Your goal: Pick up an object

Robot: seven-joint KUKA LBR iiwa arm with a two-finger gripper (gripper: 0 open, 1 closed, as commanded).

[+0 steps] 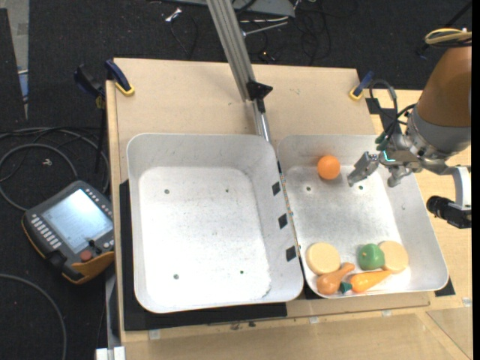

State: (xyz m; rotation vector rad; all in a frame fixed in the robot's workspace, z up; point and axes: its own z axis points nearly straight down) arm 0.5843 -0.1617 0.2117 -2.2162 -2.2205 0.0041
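I observe the arm (444,103): a rounded orange band above a grey wrist section. Black cables (386,103) loop alongside the wrist. The gripper (375,169) is grey metal with dark fittings, and a small teal light shows on its body. Finer markings are too small to read.

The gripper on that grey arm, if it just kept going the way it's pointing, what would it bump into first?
Probably the orange ball. The gripper points toward the picture's left, and the ball lies just beyond its tip in the right bin. From above, its height is unclear, so it might pass over.
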